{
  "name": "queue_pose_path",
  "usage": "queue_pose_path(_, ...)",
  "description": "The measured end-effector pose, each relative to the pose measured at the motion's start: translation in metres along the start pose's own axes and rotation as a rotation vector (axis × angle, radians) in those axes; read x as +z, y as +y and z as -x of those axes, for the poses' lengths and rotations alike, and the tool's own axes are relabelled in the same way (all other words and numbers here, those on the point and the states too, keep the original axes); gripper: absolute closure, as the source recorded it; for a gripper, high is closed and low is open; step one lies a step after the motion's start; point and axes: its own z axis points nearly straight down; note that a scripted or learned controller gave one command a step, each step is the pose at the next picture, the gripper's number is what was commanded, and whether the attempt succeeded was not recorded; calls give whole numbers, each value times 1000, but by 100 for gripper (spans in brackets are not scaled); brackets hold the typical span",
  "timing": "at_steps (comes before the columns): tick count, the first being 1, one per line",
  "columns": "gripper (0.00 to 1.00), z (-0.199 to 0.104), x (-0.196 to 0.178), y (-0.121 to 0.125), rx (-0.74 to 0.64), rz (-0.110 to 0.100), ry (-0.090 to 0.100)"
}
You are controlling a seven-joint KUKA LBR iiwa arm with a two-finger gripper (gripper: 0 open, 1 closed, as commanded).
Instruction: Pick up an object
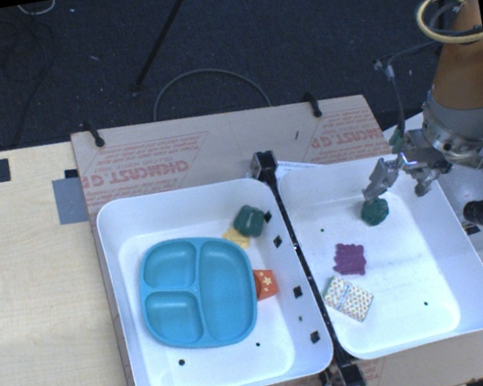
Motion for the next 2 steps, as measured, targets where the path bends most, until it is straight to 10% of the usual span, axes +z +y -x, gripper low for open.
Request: queue_pose_path(2, 0, -1, 36, 1, -2, 8, -1)
